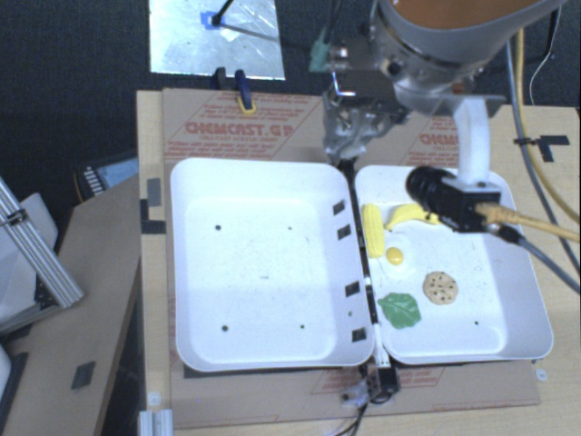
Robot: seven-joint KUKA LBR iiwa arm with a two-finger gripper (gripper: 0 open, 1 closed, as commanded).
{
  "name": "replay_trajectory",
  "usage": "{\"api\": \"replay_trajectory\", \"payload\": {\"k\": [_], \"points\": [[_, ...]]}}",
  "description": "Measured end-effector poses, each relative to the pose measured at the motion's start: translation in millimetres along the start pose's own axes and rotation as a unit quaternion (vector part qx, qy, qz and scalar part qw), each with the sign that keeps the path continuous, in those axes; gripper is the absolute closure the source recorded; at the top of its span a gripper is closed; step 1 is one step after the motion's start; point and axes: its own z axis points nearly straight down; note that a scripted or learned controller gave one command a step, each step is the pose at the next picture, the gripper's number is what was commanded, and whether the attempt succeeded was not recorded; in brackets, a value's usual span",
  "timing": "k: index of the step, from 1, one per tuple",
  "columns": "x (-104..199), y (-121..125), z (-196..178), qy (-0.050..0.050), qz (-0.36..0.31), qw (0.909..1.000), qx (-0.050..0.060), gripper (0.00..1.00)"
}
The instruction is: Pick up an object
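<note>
- Two white bins sit side by side on the table (154, 153); the claw (348, 143) hangs over their far rims, at 12 o'clock above the divide, its state impossible to tell.
- Right bin (517, 334): a corn cob (372, 228) lies along its 9 o'clock wall, a banana (406, 214) just beside it.
- A small yellow ball (395, 256) lies at 6 o'clock from the banana.
- A cookie (440, 287) and a green leaf (399, 310) lie nearer.
- Left bin (263, 262) lies at 9 o'clock.

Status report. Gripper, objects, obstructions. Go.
Gripper above the bins' far edge, holding nothing seen. Corn, banana, cookie, leaf in right bin. Black camera overhangs banana.
</note>
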Motion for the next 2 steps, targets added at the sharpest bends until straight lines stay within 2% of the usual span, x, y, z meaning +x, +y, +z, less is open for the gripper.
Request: {"api": "replay_trajectory", "payload": {"k": [2], "points": [[0.2, 0.6, -22.4, 0.001, -0.004, 1.0, -0.002, 1.0]]}}
